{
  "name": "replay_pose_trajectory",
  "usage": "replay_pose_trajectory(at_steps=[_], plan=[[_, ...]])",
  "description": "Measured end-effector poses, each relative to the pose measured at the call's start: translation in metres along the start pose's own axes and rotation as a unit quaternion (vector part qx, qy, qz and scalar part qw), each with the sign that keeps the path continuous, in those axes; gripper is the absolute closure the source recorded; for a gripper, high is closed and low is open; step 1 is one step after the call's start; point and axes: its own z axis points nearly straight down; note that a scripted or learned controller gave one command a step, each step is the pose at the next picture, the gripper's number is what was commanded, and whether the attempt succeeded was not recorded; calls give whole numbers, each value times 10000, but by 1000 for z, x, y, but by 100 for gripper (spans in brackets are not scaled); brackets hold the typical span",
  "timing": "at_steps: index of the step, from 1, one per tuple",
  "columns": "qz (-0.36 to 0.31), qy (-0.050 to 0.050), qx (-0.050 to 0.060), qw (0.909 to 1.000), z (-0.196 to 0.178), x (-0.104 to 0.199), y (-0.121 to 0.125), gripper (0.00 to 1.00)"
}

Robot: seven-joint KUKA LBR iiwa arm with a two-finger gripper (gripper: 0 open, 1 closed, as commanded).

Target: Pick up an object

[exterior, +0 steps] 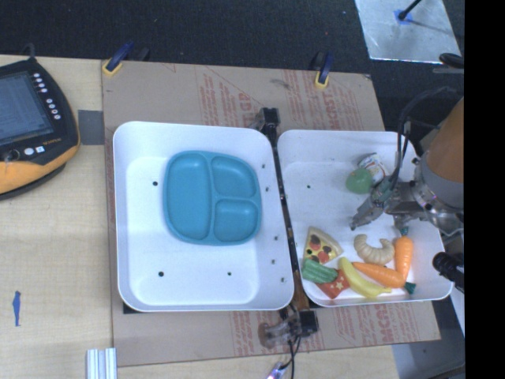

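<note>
Gripper (377, 209) low in the right bin (316, 152), fingers spread apart, nothing between them. Arm (443, 152) entering from the right, grey with an orange band above the wrist, wrist angled so the fingers point left and slightly down across the bin floor. Just above the fingertips, a green round toy (359, 180) with a pale wrapped piece (369, 163) touching its upper side. Below the gripper, close by, a beige curved toy (373, 249); right of that, an upright orange carrot (403, 257). Further along the bin's near edge, another orange carrot (379, 274) lying flat, a yellow banana (359, 281), a pizza slice (321, 246), a green piece (317, 272) and a red piece (334, 285), crowded together. Left bin (130, 212) holding a blue divided plate (212, 197), well apart from the gripper. Under both bins, brown cardboard (237, 93) with faint reddish print, too blurred to read, clipped to the table (47, 275). At the far left, an orange-and-black teach pendant (31, 133), screen text illegible.
</note>
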Motion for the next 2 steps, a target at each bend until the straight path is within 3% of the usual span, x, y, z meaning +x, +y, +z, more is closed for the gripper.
replay_pose_trajectory(at_steps=[1,2], plan=[[-12,1,-1,10000,109,-49,-21,0],[-1,1,-10,10000,66,-80,-20,0]])
